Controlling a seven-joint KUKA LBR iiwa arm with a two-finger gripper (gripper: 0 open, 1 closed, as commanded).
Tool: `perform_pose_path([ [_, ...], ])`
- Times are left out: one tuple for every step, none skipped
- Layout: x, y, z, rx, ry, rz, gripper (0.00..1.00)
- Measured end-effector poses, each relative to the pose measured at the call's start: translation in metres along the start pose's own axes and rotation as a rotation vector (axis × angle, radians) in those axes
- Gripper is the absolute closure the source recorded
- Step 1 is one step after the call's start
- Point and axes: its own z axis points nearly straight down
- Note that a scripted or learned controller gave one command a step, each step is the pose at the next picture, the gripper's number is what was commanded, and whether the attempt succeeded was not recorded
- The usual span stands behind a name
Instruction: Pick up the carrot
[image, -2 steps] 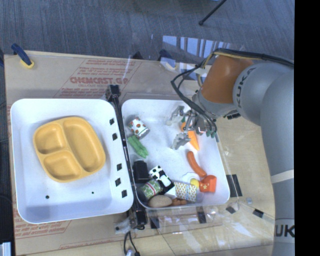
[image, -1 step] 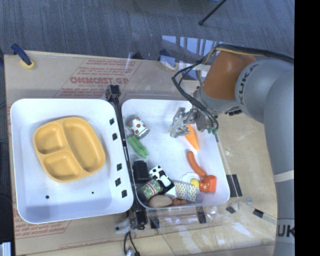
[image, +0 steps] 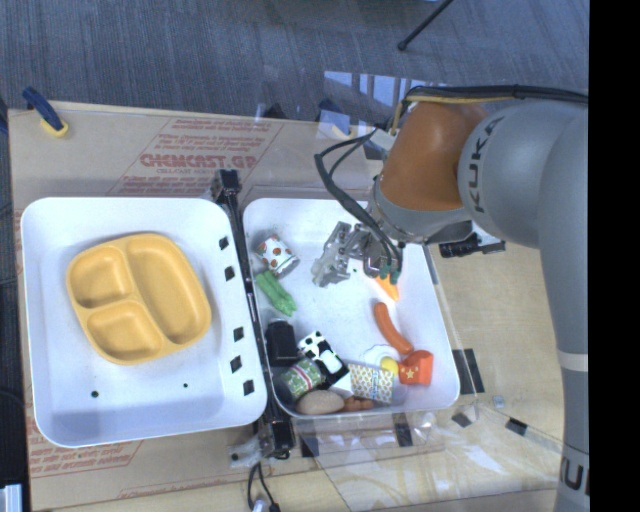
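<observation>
Camera view. The grey arm with the orange band (image: 425, 165) enters from the right and bends down over the right-hand shallow white bin (image: 300, 215). Its wrist is tilted toward the bin's middle, and the metallic two-finger end effector (image: 345, 255) hangs low over the bin's upper half. Whether the end effector is spread or pressed together cannot be told from this angle; nothing is visible between its tips.

The small orange carrot with a green top (image: 387, 287) lies on the bin floor just beside the end effector, on its right and slightly nearer the camera, close under the wrist. Whether the two touch cannot be told.

Below the carrot, further from the end effector, lies a long reddish-orange sausage-shaped toy (image: 392, 329). A red carton-shaped toy (image: 416, 369) sits at that toy's lower end. To the left of the end effector, near the bin's left wall, rest a small patterned can (image: 275, 254) and a green pod-shaped toy (image: 276, 294). A black-and-white cow-patterned toy (image: 320, 351) lies in the cluster well below the end effector.

The left-hand white bin (image: 60, 400), well apart from the end effector, holds a yellow three-compartment plastic tray (image: 138, 296). Both bins rest on the desk (image: 150, 160).
</observation>
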Motion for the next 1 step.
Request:
perform_pose_path([
  [-0.0070,-0.0847,-0.0354,0.004,-0.003,0.272,1.00],
])
